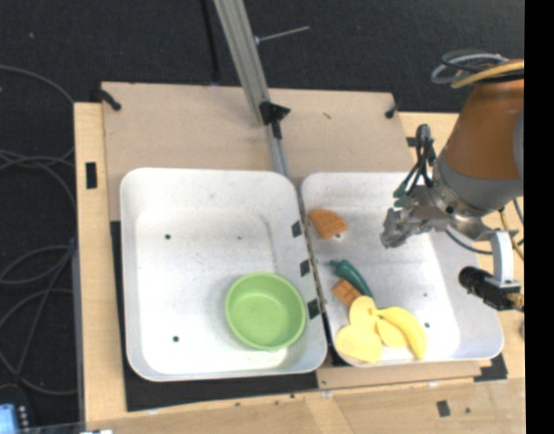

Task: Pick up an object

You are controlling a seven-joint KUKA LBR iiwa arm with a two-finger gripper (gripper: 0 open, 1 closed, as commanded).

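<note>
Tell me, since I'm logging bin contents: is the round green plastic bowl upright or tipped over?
Upright. The round green plastic bowl sits in the left white bin, its open mouth facing up and its inside visible.

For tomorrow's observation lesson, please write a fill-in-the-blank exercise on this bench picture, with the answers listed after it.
1. The green bowl lies in the ____ bin of the two in the camera view.
2. The pincer hangs above the ____ bin.
3. The yellow pieces lie near the front edge of the right bin, and their colour is ____.
4. The number of white bins on the bench is ____.

Missing words: left; right; yellow; two
</note>
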